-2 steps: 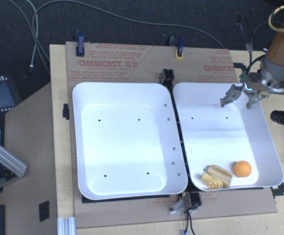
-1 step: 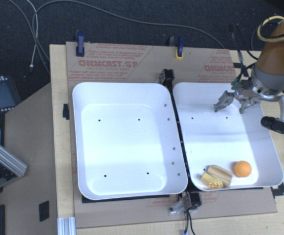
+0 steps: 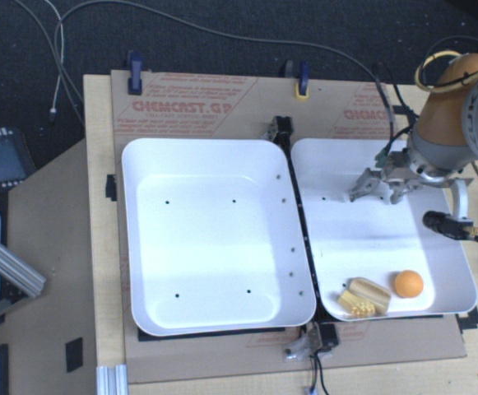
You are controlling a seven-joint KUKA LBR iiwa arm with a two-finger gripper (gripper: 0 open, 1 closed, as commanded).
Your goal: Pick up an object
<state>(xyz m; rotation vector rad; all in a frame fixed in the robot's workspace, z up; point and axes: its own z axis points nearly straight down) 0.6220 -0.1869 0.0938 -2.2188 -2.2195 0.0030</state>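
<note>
In the right bin (image 3: pixel 337 220), near its front edge, lie an orange ball (image 3: pixel 408 284) and a tan, corn-like piece (image 3: pixel 364 296) side by side. My gripper (image 3: pixel 378 189) hangs over the back part of that bin, well behind both objects, with its fingers spread and nothing between them. The arm's orange band (image 3: pixel 448 105) rises at the right edge.
The left bin (image 3: pixel 214 237) sits beside the right one on a cardboard-covered bench (image 3: pixel 189 105). A black clip (image 3: pixel 281 127) stands at the bins' back joint, another clamp (image 3: pixel 313 344) at the front. Blue clamps (image 3: pixel 134 71) hold the board's far edge. Cables run across the dark floor.
</note>
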